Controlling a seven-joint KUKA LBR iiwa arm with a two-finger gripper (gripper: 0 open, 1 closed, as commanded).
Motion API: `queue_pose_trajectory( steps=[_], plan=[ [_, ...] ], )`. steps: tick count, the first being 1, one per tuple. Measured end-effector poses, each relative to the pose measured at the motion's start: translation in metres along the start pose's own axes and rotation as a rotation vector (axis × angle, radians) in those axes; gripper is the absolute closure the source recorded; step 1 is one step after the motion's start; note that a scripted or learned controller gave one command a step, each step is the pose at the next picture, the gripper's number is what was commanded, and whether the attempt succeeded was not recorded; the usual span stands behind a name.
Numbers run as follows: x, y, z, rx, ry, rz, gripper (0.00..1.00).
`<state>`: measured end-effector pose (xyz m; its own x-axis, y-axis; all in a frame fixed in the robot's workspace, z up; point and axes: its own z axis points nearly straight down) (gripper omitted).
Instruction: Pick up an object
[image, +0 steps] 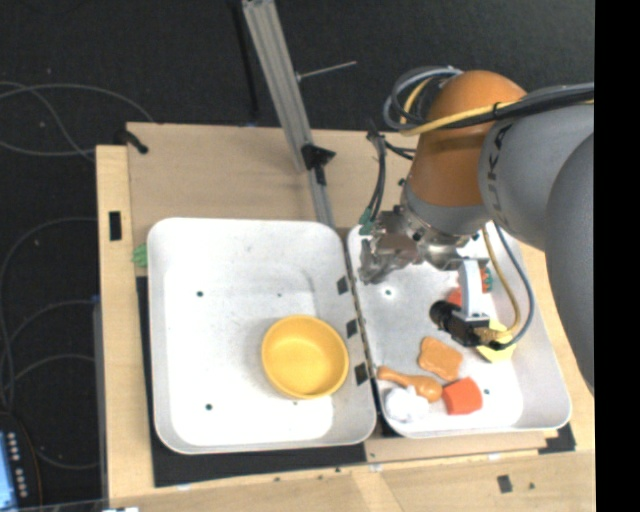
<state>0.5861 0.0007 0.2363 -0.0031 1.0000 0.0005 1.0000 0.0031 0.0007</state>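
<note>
**Caller:** Overhead camera. Where is your claw?

**Me:** My claw (377, 262) hangs over the right bin (400, 322), at its far corner, hard by the wall it shares with the left bin (230, 270). From this angle my own wrist covers it, so I can't tell how wide it is open. I see nothing gripped in it.

**Caller:** And what is there to pick?

**Me:** The pickings lie well apart from my claw, at the near end of the right bin. There is a tan-orange slab (440, 357), and just beside it an orange-red block (461, 397). An orange stick (403, 379) lies to the left of those, with a white lump (404, 406) touching it in the near corner. Something small and red (454, 297) peeks out further up. It's too hidden to name.

**Caller:** And the other bin?

**Me:** A yellow bowl (305, 357) sits upright there, near the shared wall, mouth up.
</note>
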Motion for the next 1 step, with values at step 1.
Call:
queue_pose_trajectory(
  steps=[1],
  plan=[
    [0.0533, -0.0024, -0.0128, -0.002, 0.002, -0.005, 1.00]
  ],
)
